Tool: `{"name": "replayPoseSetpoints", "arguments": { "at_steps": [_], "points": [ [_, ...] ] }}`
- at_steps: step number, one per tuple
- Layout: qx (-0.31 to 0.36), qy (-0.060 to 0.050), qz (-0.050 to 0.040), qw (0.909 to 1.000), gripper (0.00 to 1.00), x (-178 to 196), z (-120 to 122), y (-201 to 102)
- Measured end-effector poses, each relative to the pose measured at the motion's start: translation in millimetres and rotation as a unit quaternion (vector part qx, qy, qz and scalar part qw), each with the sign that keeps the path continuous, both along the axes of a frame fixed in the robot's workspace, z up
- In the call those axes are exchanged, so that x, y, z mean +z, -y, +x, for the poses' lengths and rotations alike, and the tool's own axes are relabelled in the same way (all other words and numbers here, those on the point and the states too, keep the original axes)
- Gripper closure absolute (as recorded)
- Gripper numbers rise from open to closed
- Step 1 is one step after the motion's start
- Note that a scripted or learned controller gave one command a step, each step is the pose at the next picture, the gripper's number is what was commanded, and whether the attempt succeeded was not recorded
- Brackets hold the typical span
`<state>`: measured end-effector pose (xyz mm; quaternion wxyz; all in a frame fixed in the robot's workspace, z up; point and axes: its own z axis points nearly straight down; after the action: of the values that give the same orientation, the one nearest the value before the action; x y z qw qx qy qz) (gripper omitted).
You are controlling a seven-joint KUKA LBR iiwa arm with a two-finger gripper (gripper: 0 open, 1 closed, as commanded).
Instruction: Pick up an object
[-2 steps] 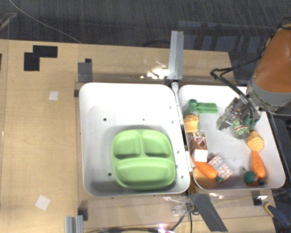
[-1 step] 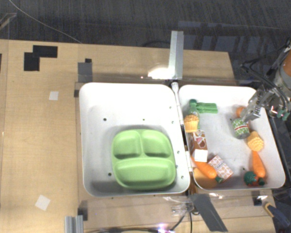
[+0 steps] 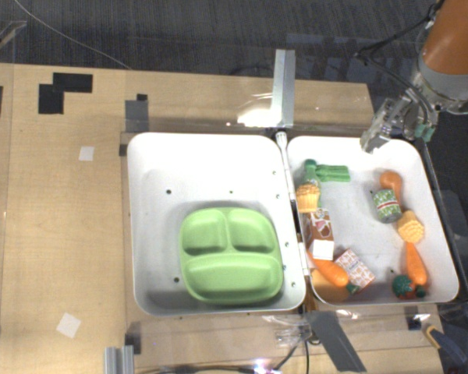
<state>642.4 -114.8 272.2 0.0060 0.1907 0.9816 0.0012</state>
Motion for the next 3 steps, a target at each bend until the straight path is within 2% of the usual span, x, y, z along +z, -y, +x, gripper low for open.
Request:
{"name": "replayPoseSetpoints", "arguments": {
  "at_steps": [1,2,3],
  "points": [
    [0.016,0.0,-0.0007,0.9999,1.0,9.1,13.4,-13.5],
    [0.018,-0.001,0.0006,0.9998,1.0,-4.1,6.0,-64.0],
    [0.019,0.005,-0.0005,0.9998,1.0,10.6,8.2,-63.1]
  ]
}}
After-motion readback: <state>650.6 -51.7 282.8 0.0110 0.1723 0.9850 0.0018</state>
